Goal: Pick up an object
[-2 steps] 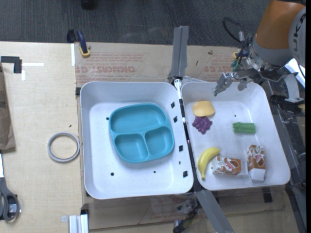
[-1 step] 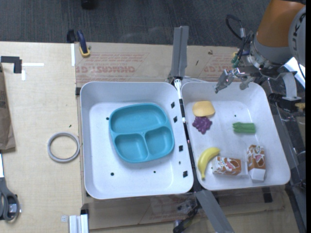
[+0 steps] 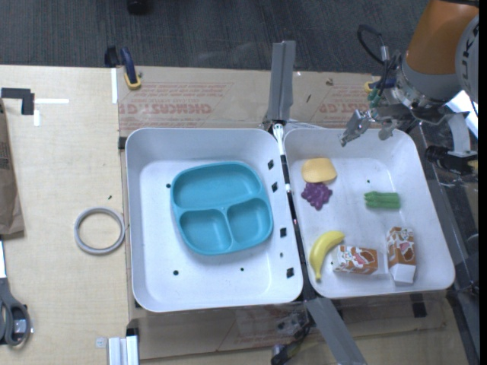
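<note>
In the right bin point(image 3: 430, 204) lie a yellow bun-shaped piece point(image 3: 319, 169), a purple grape bunch point(image 3: 316, 195), a green vegetable piece point(image 3: 381, 199), a banana point(image 3: 325, 251) and two small printed cartons point(image 3: 357, 260) point(image 3: 401, 255). My gripper point(image 3: 368, 125) hangs above the bin's far edge, up and to the right of the yellow piece. Its fingers are spread apart with nothing between them.
The left bin point(image 3: 144, 226) holds a blue divided plate point(image 3: 221, 207). A grey divider post point(image 3: 281, 82) stands between the bins at the back. A tape ring point(image 3: 99, 230) lies on the bench at left, scissors point(image 3: 14, 318) at the lower left corner.
</note>
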Tool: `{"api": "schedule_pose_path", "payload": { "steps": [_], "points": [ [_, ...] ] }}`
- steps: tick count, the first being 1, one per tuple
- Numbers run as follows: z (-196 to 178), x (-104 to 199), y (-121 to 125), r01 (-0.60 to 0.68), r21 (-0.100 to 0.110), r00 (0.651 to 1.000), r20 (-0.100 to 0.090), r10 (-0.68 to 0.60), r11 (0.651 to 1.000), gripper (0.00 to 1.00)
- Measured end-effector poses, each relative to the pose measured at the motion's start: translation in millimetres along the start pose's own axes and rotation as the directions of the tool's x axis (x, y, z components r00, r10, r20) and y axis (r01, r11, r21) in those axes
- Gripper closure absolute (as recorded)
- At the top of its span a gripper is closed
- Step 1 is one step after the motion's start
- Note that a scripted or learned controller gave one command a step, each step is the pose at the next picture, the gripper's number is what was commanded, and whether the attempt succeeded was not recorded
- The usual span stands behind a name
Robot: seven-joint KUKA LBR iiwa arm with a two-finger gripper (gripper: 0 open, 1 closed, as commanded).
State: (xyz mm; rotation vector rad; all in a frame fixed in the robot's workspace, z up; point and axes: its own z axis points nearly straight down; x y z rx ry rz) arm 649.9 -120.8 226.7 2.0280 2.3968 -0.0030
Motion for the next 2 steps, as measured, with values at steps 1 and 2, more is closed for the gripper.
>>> {"api": "schedule_pose_path", "payload": {
  "steps": [1,2],
  "points": [
    [36,47,-16,0.007,0.002,1.0,-0.002,-0.007,1.0,0.0],
    [36,60,-50,-0.193,0.004,0.981,-0.002,0.193,0.981,0.0]
  ]
}}
